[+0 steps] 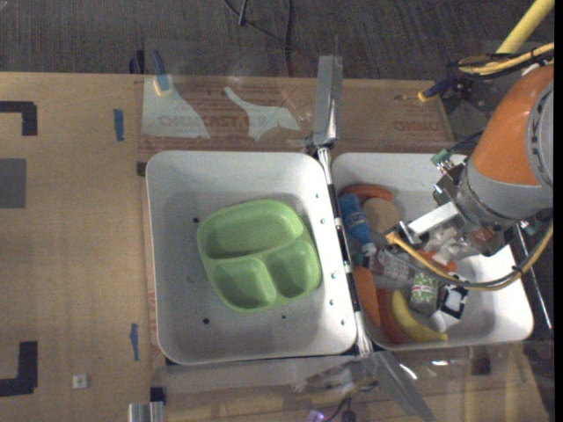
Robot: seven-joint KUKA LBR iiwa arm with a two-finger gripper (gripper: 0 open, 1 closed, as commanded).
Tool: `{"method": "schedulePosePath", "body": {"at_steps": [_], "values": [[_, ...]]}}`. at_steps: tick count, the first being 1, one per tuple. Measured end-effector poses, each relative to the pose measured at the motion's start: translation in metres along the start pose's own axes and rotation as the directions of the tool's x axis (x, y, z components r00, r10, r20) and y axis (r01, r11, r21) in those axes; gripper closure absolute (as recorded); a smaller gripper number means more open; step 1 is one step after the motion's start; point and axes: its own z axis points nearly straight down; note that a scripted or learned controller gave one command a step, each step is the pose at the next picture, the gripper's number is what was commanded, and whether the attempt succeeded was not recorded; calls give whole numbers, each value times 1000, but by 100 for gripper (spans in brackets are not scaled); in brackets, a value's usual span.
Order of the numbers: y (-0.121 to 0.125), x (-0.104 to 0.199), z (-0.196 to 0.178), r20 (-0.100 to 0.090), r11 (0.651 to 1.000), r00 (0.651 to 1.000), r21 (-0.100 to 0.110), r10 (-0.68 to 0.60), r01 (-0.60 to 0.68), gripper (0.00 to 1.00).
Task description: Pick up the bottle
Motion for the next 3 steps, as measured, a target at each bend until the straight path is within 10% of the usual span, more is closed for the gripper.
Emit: {"method": "schedulePosePath", "body": {"at_steps": [1, 2, 3], "values": [[-49, 28, -51, 1, 956, 956, 1, 293, -293, 100], [-67, 50, -41, 2, 993, 993, 4, -115, 115, 100], [-60, 75, -29, 0, 938, 938, 0, -346, 346, 100]]}}
